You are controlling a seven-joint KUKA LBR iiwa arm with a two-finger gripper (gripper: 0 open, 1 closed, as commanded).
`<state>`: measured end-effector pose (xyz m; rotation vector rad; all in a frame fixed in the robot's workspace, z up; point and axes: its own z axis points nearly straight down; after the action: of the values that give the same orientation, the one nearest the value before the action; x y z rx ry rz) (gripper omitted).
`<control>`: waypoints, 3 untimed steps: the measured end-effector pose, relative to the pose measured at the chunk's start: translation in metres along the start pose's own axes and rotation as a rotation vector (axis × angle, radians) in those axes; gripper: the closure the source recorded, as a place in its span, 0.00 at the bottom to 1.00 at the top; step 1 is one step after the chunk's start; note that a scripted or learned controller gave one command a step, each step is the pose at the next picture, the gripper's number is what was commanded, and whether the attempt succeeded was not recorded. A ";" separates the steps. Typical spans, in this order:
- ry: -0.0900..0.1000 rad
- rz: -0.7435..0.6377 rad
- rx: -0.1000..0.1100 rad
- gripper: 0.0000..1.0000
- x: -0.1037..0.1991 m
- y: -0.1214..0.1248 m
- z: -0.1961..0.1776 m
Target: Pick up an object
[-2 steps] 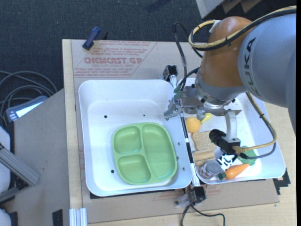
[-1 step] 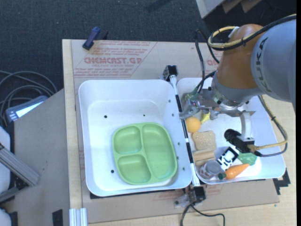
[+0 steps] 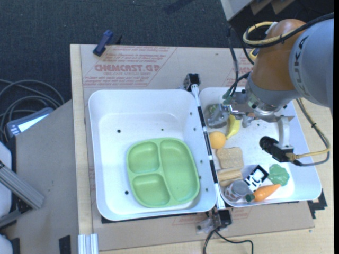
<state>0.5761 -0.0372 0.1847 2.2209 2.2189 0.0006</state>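
Observation:
The right bin (image 3: 310, 181) holds several small items. A yellow banana (image 3: 232, 127) lies near its back left, with an orange fruit (image 3: 216, 139) just in front of it. A bread slice (image 3: 229, 158), a tan block (image 3: 230, 174), a small can (image 3: 238, 190), a carrot (image 3: 266, 191), a green leafy toy (image 3: 279, 173) and a black-and-white tag (image 3: 256, 177) fill the front. My gripper (image 3: 235, 112) hangs low over the banana's upper end, its tips hidden under the wrist. A grey metallic item (image 3: 214, 114) sits at its left.
The left bin (image 3: 106, 120) carries a green divided plate (image 3: 161, 171). A black clamp (image 3: 191, 81) sits at the back of the wall between the bins. A black cylinder with a yellow cable (image 3: 273, 148) hangs off the arm over the right bin.

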 end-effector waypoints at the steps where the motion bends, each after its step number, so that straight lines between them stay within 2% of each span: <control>1: 0.000 0.000 -0.001 0.00 -0.025 0.021 0.000; 2: 0.001 0.000 0.003 0.00 -0.064 0.027 0.100; 3: 0.012 -0.013 0.107 0.00 -0.079 0.070 0.107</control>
<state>0.6459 -0.1168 0.0774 2.2649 2.2919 -0.1078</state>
